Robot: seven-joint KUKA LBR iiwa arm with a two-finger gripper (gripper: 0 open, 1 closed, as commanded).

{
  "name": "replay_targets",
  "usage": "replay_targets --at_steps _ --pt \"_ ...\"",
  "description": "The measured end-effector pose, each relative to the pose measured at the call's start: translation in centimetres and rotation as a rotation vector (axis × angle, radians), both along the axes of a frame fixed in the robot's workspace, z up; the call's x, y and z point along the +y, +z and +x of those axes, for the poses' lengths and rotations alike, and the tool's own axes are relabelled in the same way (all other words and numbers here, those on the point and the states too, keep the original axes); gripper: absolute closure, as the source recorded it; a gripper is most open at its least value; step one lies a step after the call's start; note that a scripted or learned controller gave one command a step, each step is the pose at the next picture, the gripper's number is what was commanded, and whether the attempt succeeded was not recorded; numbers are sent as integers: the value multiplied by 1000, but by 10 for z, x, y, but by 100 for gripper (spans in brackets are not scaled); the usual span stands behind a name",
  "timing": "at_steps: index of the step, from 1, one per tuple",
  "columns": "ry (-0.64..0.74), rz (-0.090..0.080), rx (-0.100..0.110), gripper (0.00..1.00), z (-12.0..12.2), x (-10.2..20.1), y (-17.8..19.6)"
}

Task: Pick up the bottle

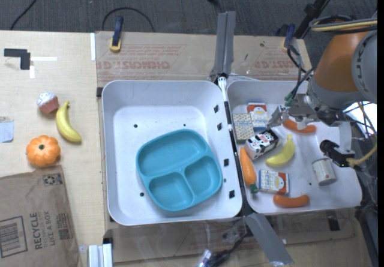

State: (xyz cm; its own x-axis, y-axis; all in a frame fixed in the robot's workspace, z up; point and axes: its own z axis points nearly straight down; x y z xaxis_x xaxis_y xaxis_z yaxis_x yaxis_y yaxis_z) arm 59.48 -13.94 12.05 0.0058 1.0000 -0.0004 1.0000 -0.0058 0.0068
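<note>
A small black-and-white, cow-patterned bottle (pixel 262 143) lies on its side in the right bin (pixel 345 197), left of centre. It touches a yellow banana (pixel 283 153) on its right. My gripper (pixel 287 114) hangs low over the bin's back part, up and to the right of the bottle and apart from it. It sits just above an orange sausage (pixel 300 126). The arm's orange band (pixel 337 63) is above it at the right. Nothing shows in the gripper's grasp.
The right bin also holds small cartons (pixel 257 110), a carrot (pixel 247 167), a juice box (pixel 273 183), another sausage (pixel 291 201) and a grey can (pixel 324 171). A blue divided plate (pixel 179 170) lies in the left bin (pixel 120 140). A banana, pumpkin and cupcake sit on the bench at left.
</note>
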Motion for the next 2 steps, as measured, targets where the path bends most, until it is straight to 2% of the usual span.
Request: replay_targets --at_steps 1,2 --pt "-190 -6 5 0 1 40 -26" --pt "-510 0 10 0 9 41 -30"
